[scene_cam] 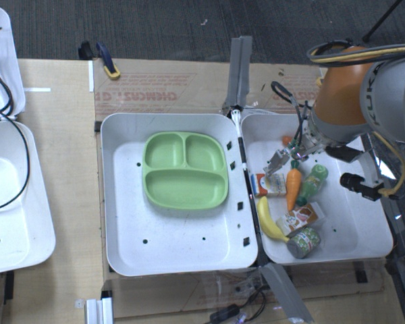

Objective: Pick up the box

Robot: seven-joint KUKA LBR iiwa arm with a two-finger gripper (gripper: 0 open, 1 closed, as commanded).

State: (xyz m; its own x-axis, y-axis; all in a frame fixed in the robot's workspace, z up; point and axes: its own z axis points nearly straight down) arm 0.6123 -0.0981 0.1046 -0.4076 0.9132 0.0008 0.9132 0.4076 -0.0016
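We saw the two-finger gripper (278,162) spread, holding nothing, with the small white-and-red cardboard box (270,184) just below its tips (beside an orange plastic carrot (293,188)). Looks light, stiff; pinch its long sides.

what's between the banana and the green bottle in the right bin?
In the camera view, the orange toy carrot lies between the yellow toy banana and the green plastic bottle, standing nearly upright in the picture and close against the bottle.
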